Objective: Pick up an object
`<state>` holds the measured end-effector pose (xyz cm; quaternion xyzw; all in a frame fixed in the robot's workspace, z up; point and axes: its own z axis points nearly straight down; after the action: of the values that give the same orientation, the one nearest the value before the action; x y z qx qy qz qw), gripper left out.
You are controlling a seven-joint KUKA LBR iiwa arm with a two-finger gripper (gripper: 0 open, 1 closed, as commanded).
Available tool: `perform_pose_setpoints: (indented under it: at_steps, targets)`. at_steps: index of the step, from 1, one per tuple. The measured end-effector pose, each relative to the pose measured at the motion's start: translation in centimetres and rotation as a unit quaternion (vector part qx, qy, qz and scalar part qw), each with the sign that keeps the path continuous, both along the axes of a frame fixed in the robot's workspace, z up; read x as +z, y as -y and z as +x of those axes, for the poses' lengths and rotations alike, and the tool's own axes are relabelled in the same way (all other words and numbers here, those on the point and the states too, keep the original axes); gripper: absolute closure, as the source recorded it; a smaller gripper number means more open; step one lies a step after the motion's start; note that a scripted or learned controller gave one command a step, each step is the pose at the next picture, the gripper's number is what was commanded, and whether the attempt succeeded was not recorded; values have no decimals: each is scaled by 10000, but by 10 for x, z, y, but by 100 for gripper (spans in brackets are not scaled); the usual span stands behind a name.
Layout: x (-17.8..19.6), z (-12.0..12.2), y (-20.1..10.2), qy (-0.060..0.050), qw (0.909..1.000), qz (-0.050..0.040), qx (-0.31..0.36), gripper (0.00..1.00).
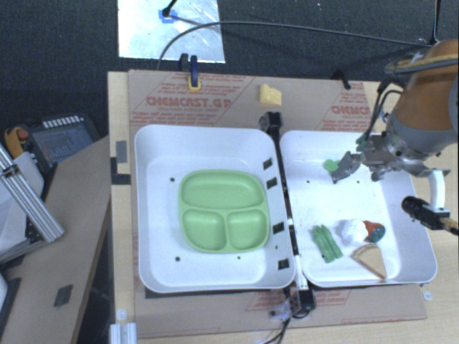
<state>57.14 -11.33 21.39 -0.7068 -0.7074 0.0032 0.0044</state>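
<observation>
Down at the near end of my bin (412,267), the tan wedge-shaped piece (371,261) sits closest to the camera, well below my fingers, with a white lump (351,229) just above it and a small red-and-green piece (374,229) touching that lump's right side. The green bundle of sticks (327,242) lies to their left, also well short of my fingers. My gripper (347,166) hangs over the upper middle of this bin, tips pointing left, and I cannot tell whether they are parted or closed. A small green object (330,165) lies right at my fingertips, on their left; I cannot tell if I touch it. Far left of my fingers, the other bin (154,192) holds a green divided plate (222,211).
</observation>
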Motion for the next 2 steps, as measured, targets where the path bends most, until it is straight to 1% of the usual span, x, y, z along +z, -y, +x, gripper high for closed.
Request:
perform_pose_setpoints:
  at_steps: [1,2]
  targets:
    - [6,3,0,61,10000,-8,12,0]
    - [-45,7,9,38,10000,-7,-2,0]
